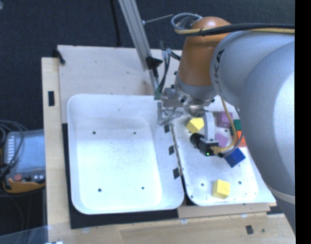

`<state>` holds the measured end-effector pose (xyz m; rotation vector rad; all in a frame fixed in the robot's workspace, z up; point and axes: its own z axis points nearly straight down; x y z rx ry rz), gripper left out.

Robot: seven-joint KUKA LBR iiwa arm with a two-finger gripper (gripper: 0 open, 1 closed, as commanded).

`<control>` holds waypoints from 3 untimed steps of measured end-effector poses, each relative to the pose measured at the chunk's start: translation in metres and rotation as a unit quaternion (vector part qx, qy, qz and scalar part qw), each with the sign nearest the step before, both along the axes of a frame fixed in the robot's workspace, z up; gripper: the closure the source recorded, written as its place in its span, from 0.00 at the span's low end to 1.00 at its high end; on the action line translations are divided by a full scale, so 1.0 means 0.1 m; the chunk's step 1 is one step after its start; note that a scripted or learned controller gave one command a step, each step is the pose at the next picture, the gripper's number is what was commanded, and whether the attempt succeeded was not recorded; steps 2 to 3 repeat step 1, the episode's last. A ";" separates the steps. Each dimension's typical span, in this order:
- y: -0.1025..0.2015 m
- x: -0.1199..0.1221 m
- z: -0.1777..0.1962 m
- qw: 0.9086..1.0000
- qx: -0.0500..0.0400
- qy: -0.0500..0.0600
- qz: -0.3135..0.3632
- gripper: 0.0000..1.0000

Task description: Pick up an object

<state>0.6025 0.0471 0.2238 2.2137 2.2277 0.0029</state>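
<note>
Yellow block (195, 124) is my nearest pick, lying in the right bin (206, 194) near its upper end, just right of the divide from the left bin (114, 151). My gripper (171, 111) hangs just left of it, above the bins' shared rim; whether my fingers are spread or pressed together I cannot tell. I judge this the approach step: next I must shift right over the block and descend. Further right lie a blue block (235, 157) and another yellow block (221, 188).
</note>
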 end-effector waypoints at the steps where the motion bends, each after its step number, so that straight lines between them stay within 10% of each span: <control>1: 0.40 0.34 0.14 1.000 0.000 -0.001 0.000 1.00; 3: 0.40 0.34 0.14 1.000 0.000 -0.001 0.000 1.00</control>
